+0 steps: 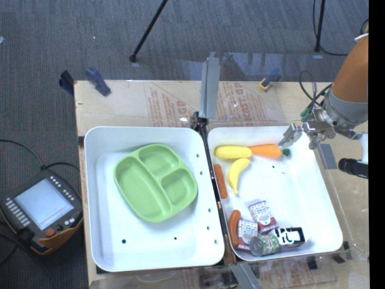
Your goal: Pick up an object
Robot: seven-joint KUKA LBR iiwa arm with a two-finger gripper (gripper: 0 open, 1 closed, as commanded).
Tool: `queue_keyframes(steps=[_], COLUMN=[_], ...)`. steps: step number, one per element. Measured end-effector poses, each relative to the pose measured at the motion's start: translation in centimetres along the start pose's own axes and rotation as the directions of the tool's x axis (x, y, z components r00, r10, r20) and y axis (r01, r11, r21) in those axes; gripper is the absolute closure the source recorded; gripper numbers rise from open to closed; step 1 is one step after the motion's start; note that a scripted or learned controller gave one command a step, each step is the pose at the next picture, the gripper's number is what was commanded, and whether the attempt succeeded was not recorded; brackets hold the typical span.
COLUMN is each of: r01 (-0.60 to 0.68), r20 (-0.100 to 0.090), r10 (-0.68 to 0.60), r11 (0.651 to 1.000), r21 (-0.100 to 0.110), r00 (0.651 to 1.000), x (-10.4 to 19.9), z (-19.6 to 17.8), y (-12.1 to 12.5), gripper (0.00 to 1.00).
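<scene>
- The gripper point(304, 131) hung over the far right rim of the right bin point(313, 185), its two grey fingers spread apart with nothing between them.
- So nothing had been picked; by this view the whole job was left: choose, descend, close, lift.
- Nearest candidate was the carrot point(266, 151), just beside the left fingertip and below it in the view, its green tip pointing at the fingers; whether the finger touched that tip was hard to tell at this slant.
- The carrot looked smooth, tapered, orange plastic, butted end to end with a glossy yellow lemon-shaped piece point(233, 152) further left of the fingers.
- A curved yellow banana point(237, 173) lay nearer the camera than that, smooth and crescent-shaped.
- Well apart from the fingers, at the bin's near edge, sat crinkly printed packets point(260, 211), a small tin point(263, 245) on its side, a black-and-white carton point(291, 236) and two slim orange sausage shapes point(221, 181).
- The left bin point(102, 221) held a matte green divided plate point(156, 182), rounded with three compartments, far from the fingers.
</scene>
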State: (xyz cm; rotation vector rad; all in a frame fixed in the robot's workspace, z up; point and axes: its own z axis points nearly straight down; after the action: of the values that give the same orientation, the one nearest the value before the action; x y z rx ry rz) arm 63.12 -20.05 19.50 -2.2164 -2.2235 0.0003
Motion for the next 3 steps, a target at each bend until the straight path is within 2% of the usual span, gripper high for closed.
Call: queue_keyframes(steps=[1,2,3], r01=[-0.032,-0.027,-0.238], r20=[0.001,0.002,0.001], r10=[0.032,0.027,0.238], r11=[0.999,1.000,0.971], r21=[0.000,0.002,-0.001], r00=[0.999,1.000,0.971], x=[3.4,3.5,3.9], z=[10.8,9.8,9.0], y=[1.3,1.4,1.3], gripper=[0.00,1.00,1.00])
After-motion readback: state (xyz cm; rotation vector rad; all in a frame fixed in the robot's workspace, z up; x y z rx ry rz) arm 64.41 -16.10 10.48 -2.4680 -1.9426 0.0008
